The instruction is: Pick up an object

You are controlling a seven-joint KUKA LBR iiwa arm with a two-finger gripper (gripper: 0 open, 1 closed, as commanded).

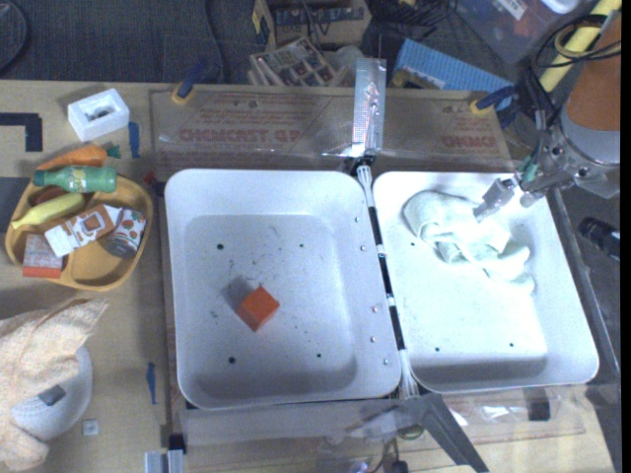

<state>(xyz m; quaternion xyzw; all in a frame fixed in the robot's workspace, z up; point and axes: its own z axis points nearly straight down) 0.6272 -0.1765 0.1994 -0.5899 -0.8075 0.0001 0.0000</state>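
While the arm reaches in from the right, the gripper (496,198) is seen over the right bin (567,358) | jaw state cannot be told | pale cloth (463,233) lies beneath | orange block (259,307) rests in left bin (187,215).

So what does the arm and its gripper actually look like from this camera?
The arm is grey with an orange band above the wrist. Yellow and black cables loop beside it. The gripper is slim, pale metallic grey, with a small teal part at its base.
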